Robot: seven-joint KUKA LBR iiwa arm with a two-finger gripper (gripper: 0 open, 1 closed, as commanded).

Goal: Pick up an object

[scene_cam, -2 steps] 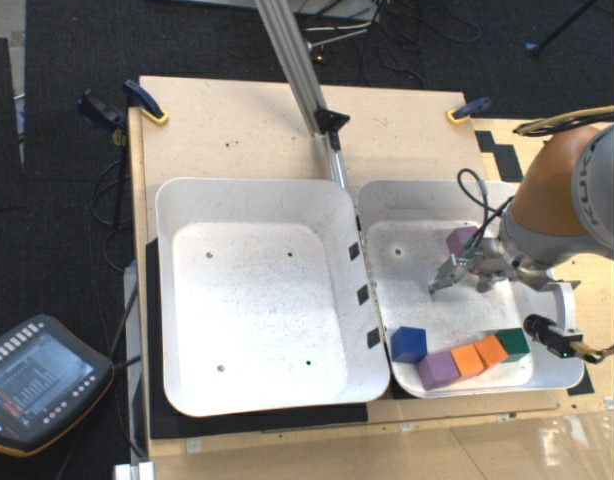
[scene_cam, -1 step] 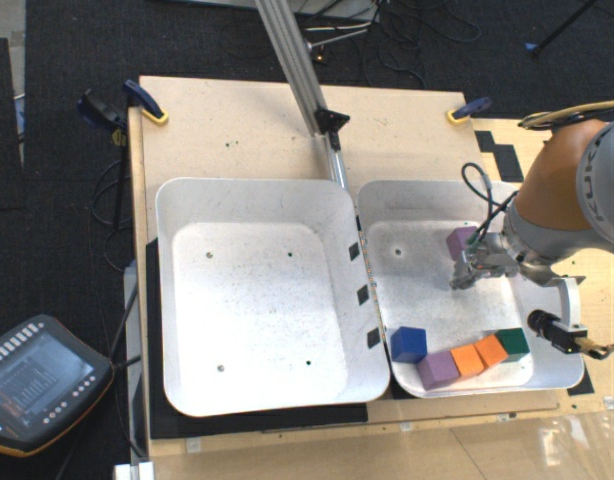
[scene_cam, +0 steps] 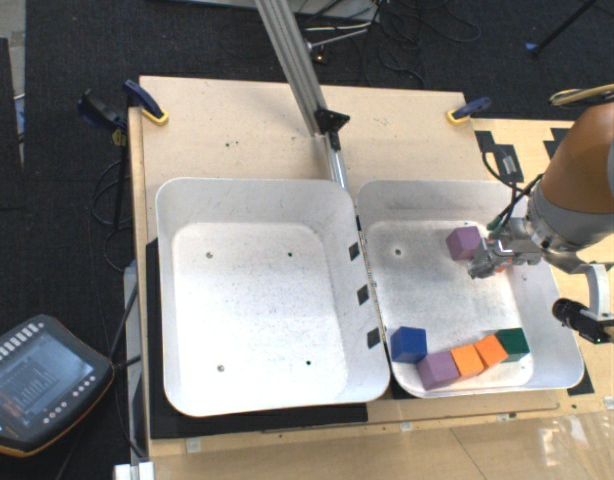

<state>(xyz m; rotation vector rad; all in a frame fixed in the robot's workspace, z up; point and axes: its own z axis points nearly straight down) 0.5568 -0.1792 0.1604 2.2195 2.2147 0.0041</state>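
Note:
A light purple cube (scene_cam: 463,242) lies in the upper middle of the right bin (scene_cam: 427,196). My gripper (scene_cam: 485,261) reaches in from the right and sits just to the cube's lower right, very close to it; whether they touch is unclear. Along the bin's front edge sits a row of blocks: a blue cube (scene_cam: 408,344), a purple block (scene_cam: 437,368), an orange block (scene_cam: 468,359) and a green block (scene_cam: 511,345). The arm's orange band and grey wrist cover the bin's right side.
The left bin (scene_cam: 187,208) stands beside the right one, their rims meeting at the middle. A slanted metal pole (scene_cam: 292,53) comes down to the bins' far junction. Clamps (scene_cam: 145,103) hold the board's far corners. A handheld pendant (scene_cam: 37,383) lies off the bench at lower left.

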